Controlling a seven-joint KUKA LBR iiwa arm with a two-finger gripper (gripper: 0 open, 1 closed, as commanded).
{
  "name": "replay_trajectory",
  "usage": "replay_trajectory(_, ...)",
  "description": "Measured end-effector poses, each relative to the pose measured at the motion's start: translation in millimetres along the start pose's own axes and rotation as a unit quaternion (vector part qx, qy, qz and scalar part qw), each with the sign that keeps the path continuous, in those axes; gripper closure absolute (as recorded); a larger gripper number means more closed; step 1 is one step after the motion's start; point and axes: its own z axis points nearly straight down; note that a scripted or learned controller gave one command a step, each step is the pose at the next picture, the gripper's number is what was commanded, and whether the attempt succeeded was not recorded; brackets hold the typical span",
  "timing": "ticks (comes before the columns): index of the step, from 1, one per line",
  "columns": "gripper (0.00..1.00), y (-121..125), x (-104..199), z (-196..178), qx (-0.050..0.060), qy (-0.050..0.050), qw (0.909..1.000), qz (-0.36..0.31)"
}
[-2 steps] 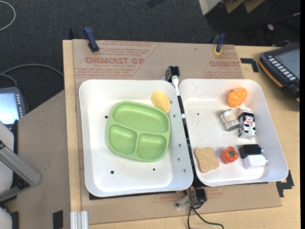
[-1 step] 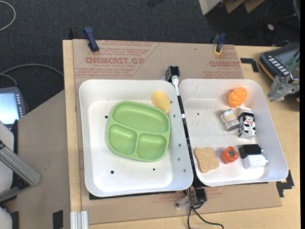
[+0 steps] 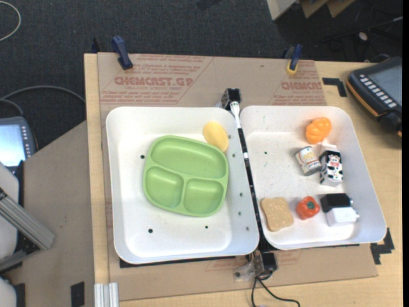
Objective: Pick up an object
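Objects, loose, in two white bins side by side on the table (image 3: 192, 75).

Left bin (image 3: 121, 171):
- green plate (image 3: 185, 174) with three compartments, lying flat near the middle
- yellow lemon-shaped piece (image 3: 215, 134), touching the plate's upper right rim

Right bin (image 3: 365, 171):
- slice of bread (image 3: 277, 213), flat, near the lower left corner
- red tomato (image 3: 308, 208), just beside the bread
- small grey can (image 3: 308, 160), tilted; its label is too small to read
- orange fruit (image 3: 318, 130), near the top edge; kind unclear
- black-and-white carton (image 3: 331, 167), just beside the can
- black-and-white block (image 3: 339, 210), to the right of the tomato; what it is cannot be made out

Surroundings: blue clamp (image 3: 121, 52) and a second clamp (image 3: 294, 57) on the table's far edge; handheld screen (image 3: 380, 91) cut off at the right border.
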Motion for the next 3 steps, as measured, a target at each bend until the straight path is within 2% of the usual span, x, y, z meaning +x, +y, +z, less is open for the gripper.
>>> replay_trajectory(1,1.0,-77,44,152,0.018,0.009,0.9998,-0.001)
replay_trajectory(2,1.0,-70,123,44,0.005,0.005,1.0,-0.005)
replay_trajectory(3,1.0,-73,51,106,0.014,0.006,0.9999,0.001)
